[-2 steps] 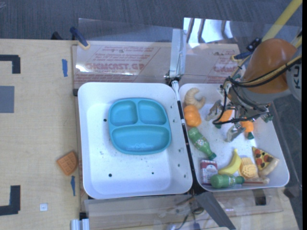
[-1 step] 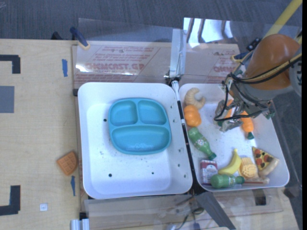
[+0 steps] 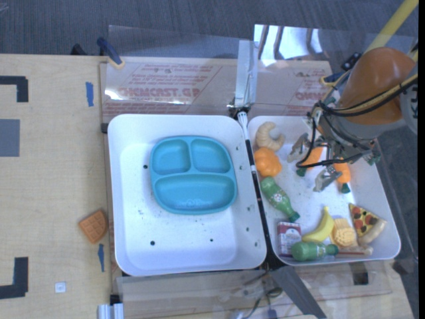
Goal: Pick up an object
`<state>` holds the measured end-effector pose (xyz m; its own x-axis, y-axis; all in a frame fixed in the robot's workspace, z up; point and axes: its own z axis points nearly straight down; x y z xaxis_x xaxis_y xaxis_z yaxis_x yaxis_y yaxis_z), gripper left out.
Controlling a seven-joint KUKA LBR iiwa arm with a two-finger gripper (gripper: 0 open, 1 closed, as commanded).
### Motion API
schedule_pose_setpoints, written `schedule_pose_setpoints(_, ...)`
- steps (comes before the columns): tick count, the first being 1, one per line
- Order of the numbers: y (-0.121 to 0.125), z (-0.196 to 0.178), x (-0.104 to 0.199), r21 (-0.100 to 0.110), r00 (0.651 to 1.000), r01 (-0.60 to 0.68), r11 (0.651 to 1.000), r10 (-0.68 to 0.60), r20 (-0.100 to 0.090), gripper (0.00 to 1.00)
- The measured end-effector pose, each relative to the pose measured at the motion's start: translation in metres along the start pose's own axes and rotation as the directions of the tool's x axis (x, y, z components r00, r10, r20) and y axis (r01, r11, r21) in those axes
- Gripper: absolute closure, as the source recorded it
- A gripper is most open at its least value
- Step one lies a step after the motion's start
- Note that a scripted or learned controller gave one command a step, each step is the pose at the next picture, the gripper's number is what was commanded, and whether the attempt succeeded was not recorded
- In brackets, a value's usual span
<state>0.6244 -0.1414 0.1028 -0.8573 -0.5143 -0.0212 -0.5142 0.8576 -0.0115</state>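
Observation:
My gripper [image 3: 312, 164] hangs over the back of the right bin [image 3: 385, 208], below the arm's orange band. It is open, its metal fingers [image 3: 298, 149] spread wide. An orange carrot-like toy [image 3: 341, 172] lies under and just right of the fingers, partly hidden by them, and is not clamped. To the left lie a croissant [image 3: 268, 135], an orange fruit [image 3: 267, 163] and a green bottle [image 3: 279, 199]. Near the front are a banana [image 3: 321, 226], corn [image 3: 342, 232], a pizza slice [image 3: 366, 221], a red packet [image 3: 288, 235] and a second green bottle [image 3: 312, 250].
The left bin [image 3: 126, 198] holds a blue divided plate [image 3: 192, 175]. A divider wall [image 3: 251, 171] separates the bins. An orange waffle-like piece [image 3: 93, 226] lies on the wooden board left of the bins. Cables hang from the arm above the right bin's back edge.

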Motion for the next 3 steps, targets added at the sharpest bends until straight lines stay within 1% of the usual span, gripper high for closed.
schedule_pose_setpoints(1,0.008,0.014,-0.021,-0.005,1.0,-0.013,1.0,0.013,-0.01,0.0)
schedule_pose_setpoints(2,0.025,0.013,-0.03,0.009,1.0,-0.001,1.0,0.001,-0.014,0.0)
schedule_pose_setpoints(3,0.034,0.012,0.018,-0.004,0.994,-0.106,0.994,0.106,-0.012,0.0)
